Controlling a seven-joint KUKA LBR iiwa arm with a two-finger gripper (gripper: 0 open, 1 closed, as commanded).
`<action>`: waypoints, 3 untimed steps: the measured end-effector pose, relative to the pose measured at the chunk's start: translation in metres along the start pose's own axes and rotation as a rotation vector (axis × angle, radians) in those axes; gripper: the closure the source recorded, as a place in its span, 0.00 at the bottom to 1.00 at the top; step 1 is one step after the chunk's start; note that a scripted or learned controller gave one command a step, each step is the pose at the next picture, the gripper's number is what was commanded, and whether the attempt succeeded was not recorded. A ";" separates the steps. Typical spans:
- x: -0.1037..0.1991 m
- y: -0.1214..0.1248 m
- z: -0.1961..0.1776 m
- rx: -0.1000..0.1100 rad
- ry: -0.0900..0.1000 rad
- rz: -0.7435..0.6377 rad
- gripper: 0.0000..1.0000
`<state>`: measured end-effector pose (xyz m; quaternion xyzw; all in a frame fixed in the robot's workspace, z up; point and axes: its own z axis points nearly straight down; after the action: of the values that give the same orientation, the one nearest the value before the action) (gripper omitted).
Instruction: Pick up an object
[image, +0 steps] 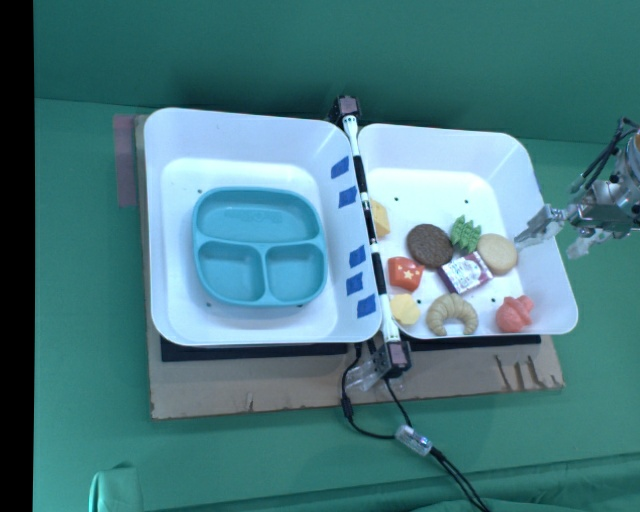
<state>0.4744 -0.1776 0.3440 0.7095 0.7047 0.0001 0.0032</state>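
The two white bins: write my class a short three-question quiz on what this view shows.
1. True or false: the teal divided plate lies in the right bin.
2. Which item lies nearest the gripper? A croissant B round biscuit C brown patty
3. Fill in: the green leaf lies between the brown patty and the ____.

Key: 1 false, it lies in the left bin; 2 B; 3 round biscuit.
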 end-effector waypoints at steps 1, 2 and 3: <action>-0.011 0.013 0.139 -0.003 0.001 0.001 0.00; -0.012 0.094 0.150 -0.027 -0.006 -0.001 0.00; 0.055 0.161 0.149 -0.030 -0.006 -0.001 0.00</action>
<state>0.6367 -0.1244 0.1955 0.7089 0.7051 0.0086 0.0161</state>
